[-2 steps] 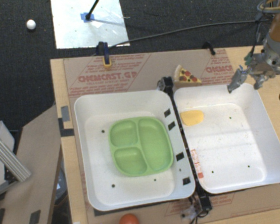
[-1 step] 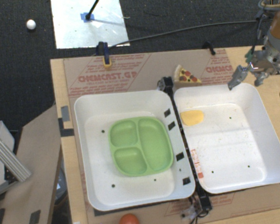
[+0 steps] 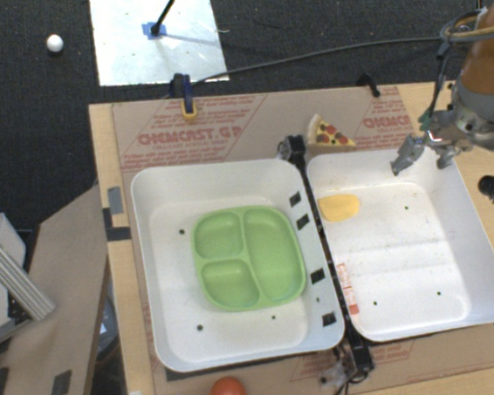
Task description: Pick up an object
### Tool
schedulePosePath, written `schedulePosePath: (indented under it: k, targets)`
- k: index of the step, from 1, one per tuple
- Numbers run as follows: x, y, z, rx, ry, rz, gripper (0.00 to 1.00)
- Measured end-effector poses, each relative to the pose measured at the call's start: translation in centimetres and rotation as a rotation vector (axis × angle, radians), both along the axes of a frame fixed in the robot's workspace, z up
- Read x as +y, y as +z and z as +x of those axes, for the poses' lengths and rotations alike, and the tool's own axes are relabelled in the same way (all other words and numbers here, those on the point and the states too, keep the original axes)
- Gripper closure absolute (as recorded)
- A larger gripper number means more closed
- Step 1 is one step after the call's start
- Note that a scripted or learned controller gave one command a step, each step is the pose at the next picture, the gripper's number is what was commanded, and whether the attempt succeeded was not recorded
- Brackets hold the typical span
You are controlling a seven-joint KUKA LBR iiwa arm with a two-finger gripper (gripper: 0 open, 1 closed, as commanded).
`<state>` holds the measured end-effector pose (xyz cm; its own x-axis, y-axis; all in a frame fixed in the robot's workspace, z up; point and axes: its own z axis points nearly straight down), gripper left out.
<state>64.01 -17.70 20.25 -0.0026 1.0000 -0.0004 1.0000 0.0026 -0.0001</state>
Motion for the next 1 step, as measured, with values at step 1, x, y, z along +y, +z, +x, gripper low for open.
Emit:
schedulePosePath:
  k: [1]
  targets:
    - [-0.54,-5.99,0.35,0.001,-0.001,0.0,0.0]
